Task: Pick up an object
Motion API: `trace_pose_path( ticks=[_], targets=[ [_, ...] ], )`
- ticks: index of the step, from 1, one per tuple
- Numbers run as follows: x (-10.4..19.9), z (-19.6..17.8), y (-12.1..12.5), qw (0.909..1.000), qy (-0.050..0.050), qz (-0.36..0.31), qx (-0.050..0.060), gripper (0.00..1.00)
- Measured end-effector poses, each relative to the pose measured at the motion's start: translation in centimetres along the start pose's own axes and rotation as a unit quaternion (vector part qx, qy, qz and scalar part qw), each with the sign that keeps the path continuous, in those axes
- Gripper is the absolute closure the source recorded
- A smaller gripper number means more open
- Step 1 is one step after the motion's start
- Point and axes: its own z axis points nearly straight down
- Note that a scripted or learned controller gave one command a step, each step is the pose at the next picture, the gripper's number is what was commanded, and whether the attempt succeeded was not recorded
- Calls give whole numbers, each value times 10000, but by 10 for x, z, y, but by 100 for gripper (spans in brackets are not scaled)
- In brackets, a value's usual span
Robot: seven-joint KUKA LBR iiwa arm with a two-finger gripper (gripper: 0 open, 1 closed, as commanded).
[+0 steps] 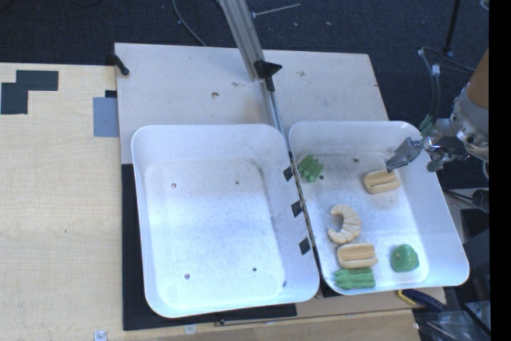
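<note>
Right bin (359, 124), far-right part: tan bun-shaped piece (381, 181), long axis roughly across the view, lies just below-left of hand (399, 157), nearest of 6 items; hand open or closed: cannot tell.

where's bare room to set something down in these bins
Left bin: floor bare throughout. Right bin: a bare strip along the far wall, behind the green floret and the tan roll by the tool. Crowded at its near end: croissant, bun, green ball, green pod.
</note>
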Motion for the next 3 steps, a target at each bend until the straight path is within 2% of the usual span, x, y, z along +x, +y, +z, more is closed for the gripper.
trace_pose_path(
  ticks=[1,2,3],
  targets=[
    [0,0,0,10000,0,0,0,0],
    [-25,147,15,10000,12,4,43,0],
    [54,146,-51,10000,9,-16,4,0]
  ],
)
